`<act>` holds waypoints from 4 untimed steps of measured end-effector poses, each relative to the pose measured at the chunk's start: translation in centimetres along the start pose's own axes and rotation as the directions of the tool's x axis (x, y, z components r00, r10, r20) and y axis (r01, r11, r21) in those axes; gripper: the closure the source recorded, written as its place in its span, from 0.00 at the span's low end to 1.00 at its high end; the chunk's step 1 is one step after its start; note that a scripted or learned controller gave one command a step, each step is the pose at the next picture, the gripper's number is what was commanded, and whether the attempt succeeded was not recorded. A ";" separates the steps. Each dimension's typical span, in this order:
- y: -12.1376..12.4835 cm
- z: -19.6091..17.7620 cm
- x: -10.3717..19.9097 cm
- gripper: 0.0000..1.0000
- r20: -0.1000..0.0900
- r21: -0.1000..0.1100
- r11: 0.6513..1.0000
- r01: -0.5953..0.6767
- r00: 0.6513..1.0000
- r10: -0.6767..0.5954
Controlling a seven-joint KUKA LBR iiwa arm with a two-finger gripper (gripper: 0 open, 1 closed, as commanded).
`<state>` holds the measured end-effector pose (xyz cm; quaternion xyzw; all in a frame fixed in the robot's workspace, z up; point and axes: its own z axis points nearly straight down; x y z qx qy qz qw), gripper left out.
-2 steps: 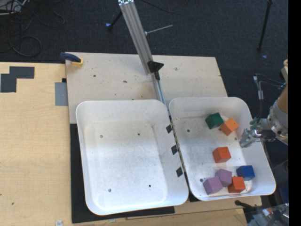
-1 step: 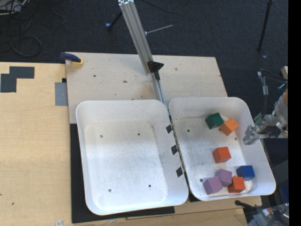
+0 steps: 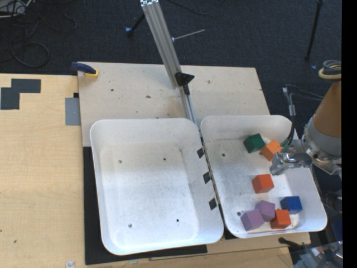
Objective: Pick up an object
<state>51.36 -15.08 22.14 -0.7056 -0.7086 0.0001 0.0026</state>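
We saw the nearest candidate for the pick, an orange block [image 3: 271,149], lying in the right bin [image 3: 234,128] just beside a green block [image 3: 254,143], the two apparently touching. The gripper [image 3: 280,163] hung low at that bin's right side, just below the orange block and above a red-orange cube [image 3: 263,183]; we could not tell from this slant what state it was in, and nothing showed held in it. Further toward the near rim, two purple blocks [image 3: 258,215], a small orange block [image 3: 280,219] and a blue block [image 3: 291,204] sat bunched together. The left bin [image 3: 106,133] lay alongside. In our judgement the risks were plain: a descent between the orange block and the red-orange cube could close on nothing, a nudge could shove the orange block against its green neighbour, and the bin wall close by could foul the gripper.
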 end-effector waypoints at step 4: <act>2.3 -1.6 20.4 1.00 0.001 -0.002 1.000 0.001 1.000 -0.001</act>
